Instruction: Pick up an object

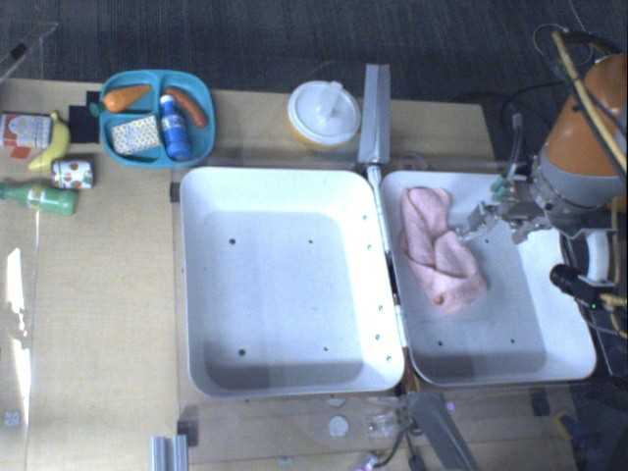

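Observation:
A crumpled pink cloth [437,248] lies in the right white bin [510,346], toward its upper left part. My gripper [478,221] reaches in from the right and sits at the cloth's upper right edge, close over it or touching it. The grey arm with its orange band [581,150] stands over the bin's right rim. The cloth rests on the bin floor.
The left white bin [285,361] stands beside the right one, with a metal divider [373,116] behind their shared edge. Behind the bins are a white lidded cup [324,113] and a blue tray [157,116] of toy food. Small toys [44,170] lie at far left.

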Tool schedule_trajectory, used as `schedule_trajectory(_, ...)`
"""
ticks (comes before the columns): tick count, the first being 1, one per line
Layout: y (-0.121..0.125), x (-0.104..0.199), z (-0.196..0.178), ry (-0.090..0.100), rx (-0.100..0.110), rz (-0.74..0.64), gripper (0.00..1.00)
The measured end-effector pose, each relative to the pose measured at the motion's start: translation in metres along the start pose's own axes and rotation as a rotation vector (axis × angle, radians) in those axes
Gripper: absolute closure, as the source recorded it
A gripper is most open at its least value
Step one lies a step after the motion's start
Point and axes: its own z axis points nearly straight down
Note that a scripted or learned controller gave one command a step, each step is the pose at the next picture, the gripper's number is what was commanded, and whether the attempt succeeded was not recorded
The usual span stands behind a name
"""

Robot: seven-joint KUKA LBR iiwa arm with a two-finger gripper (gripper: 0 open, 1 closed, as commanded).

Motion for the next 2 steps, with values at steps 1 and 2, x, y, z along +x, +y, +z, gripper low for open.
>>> schedule_trajectory(1, 0.023, 0.037, 0.098, -0.001, -0.007, -0.033, 0.00)
schedule_trajectory(2, -0.004, 0.021, 0.103, -0.002, -0.019, -0.067, 0.00)
